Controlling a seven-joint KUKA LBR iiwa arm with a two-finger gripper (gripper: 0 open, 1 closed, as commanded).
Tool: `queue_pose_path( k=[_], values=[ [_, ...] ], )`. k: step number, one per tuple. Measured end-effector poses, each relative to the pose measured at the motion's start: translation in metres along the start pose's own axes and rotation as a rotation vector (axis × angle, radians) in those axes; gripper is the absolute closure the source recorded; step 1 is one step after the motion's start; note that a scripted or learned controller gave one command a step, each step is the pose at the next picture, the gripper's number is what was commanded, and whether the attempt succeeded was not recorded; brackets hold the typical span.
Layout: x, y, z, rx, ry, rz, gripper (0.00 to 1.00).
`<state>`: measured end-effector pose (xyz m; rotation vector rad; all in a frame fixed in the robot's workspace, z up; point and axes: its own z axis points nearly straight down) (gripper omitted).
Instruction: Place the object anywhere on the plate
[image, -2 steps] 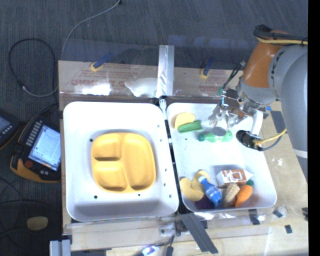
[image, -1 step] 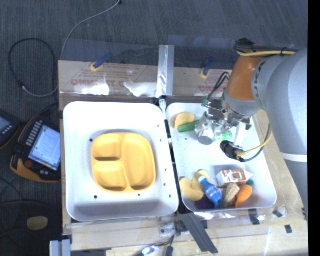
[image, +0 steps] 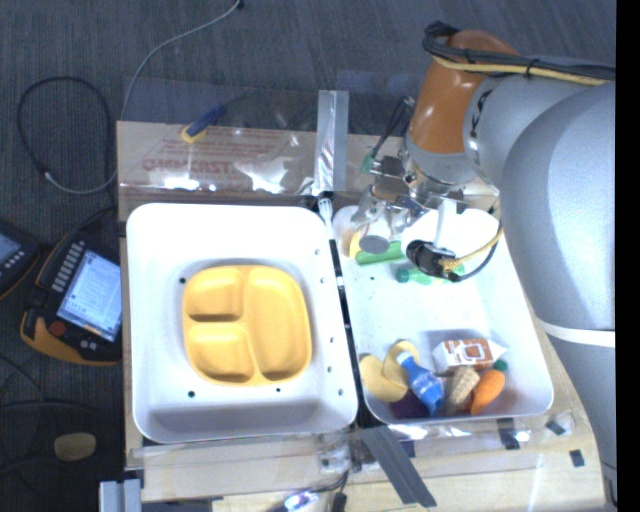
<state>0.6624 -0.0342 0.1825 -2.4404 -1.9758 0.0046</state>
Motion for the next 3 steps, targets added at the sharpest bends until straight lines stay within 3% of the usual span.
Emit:
queue_pose_path(
  k=[1, 2, 3],
  values=[
    [0.068, -0.059, 0.0, 0.001, 0.0, -0.067, 1.0],
    [0.13, -0.127, 0.045, 0.003, -0.001, -0.022, 1.0],
    [0.129, -0.126, 0.045, 0.003, -0.001, -0.021, 0.0]
  ],
)
